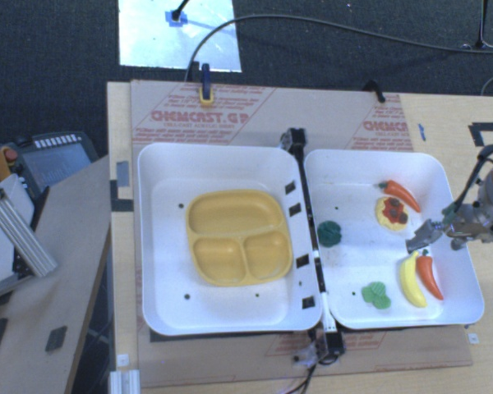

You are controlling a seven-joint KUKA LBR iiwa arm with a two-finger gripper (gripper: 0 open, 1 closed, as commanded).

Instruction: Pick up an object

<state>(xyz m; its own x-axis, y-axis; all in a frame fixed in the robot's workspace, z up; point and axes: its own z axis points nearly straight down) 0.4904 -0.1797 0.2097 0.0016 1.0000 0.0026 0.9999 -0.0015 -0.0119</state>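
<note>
1 gripper (419, 238) is seen over the right bin (345, 171) | finger state cannot be told | banana (410, 281) lies just below it, long axis near-vertical, beside a carrot (430, 276) | nothing is held

Robotics lab, plainly: table (123, 245) topped with a printed acrylic sheet (230, 113), two white bins (160, 171) clipped side by side, teach pendant (45, 162) on a side desk, aluminium rail (16, 228), cables (329, 27) across dark carpet, toy food (411, 279) and a yellow tray (234, 236) as props.
</note>
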